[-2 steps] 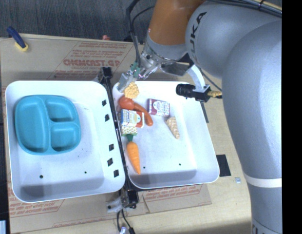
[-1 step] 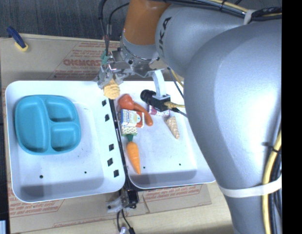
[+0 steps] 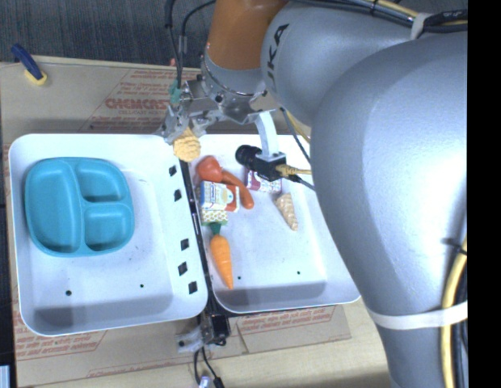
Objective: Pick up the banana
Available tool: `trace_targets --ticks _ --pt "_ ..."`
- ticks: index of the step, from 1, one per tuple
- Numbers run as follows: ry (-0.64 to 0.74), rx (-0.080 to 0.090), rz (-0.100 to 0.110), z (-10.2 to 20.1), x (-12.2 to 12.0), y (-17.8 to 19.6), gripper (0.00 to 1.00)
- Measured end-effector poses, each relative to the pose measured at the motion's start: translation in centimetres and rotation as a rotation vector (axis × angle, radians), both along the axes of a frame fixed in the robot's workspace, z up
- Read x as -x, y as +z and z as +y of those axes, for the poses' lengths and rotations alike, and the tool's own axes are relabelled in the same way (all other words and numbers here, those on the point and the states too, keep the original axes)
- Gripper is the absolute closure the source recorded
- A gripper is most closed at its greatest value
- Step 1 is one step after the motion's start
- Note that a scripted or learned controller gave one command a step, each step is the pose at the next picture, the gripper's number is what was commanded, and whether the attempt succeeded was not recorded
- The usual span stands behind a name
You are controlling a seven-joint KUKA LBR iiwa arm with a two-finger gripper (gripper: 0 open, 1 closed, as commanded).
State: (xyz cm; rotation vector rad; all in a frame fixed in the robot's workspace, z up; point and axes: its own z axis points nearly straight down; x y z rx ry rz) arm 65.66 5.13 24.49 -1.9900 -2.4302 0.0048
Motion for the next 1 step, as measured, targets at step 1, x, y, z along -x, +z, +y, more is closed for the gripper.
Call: trace_targets --ticks 1 --pt "-0.216 0.000 -0.001 -5.33 0.01 2.42 1.00"
